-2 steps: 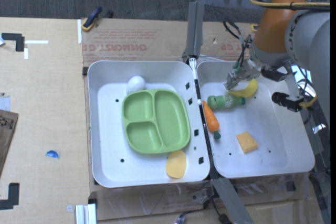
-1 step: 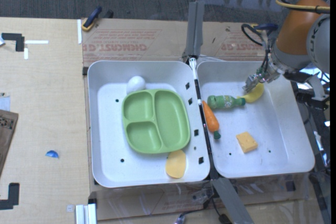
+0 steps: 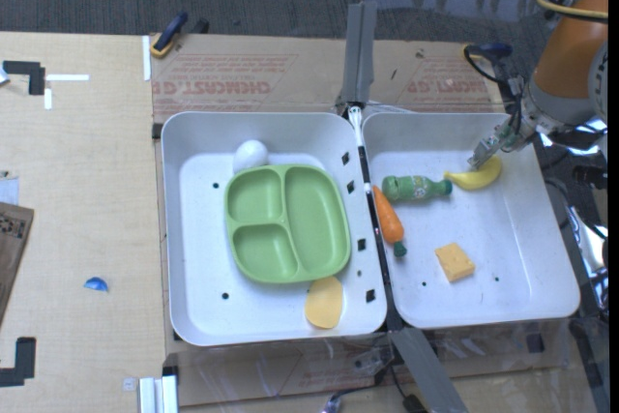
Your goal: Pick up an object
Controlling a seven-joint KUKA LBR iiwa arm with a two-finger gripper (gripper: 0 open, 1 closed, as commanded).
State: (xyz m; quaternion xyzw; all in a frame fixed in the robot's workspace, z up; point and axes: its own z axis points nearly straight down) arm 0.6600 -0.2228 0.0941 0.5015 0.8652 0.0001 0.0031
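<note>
**Gripper poised over the banana in the right bin**

Camera view: The arm (image 3: 571,44) reached in from the right, its orange band high at the edge of the frame. The gripper (image 3: 486,153) hung at the far side of the right bin (image 3: 542,305), its tip just above and beside the banana (image 3: 476,175). Whether the fingers were spread or closed could not be told; nothing was seen between them.

The banana lay near the bin's back wall, curved, its left end close to the cap of a green bottle (image 3: 414,188). The bottle lay on its side, pointing right. Just left of it and a little nearer the camera, a carrot (image 3: 389,219) lay slanted against the divide between the bins, its green stem end toward the front. A yellow sponge (image 3: 455,262) sat apart from these, nearer the front of the bin.

In the left bin (image 3: 189,237) a green tray (image 3: 288,223) with three compartments lay flat in the middle. A white ball (image 3: 251,153) touched its far left rim. A yellow chip (image 3: 325,303) lay at the tray's near edge, by the bin's front wall.

On the bench to the left a small blue piece (image 3: 95,284) lay alone.
</note>
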